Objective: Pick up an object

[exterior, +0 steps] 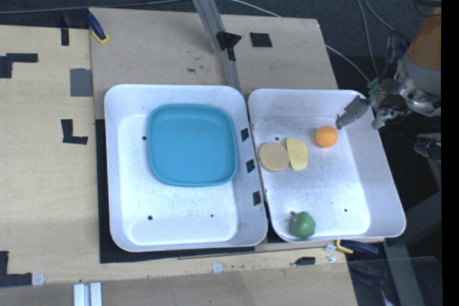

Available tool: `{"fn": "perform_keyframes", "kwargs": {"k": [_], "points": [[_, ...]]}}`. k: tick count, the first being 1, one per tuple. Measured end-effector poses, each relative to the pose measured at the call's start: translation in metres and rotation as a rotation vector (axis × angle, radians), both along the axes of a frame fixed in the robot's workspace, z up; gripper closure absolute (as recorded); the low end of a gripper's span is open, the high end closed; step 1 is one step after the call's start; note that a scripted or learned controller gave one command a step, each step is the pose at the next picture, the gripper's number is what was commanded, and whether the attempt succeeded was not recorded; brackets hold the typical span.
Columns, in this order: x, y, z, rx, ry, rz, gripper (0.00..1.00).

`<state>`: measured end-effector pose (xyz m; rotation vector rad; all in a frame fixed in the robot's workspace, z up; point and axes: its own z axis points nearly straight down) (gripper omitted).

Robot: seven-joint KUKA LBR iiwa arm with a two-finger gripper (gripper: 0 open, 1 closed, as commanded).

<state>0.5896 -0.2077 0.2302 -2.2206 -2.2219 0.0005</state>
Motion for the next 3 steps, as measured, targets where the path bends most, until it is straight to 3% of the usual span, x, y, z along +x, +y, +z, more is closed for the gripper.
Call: {"fn": "perform_keyframes", "kwargs": {"k": [1, 3], "points": [[0.004, 0.006, -0.061, 0.001, 0.005, 0.001, 0.0], [-0.001, 0.007, -0.142, 0.0, 0.0, 0.0, 0.0]]}}
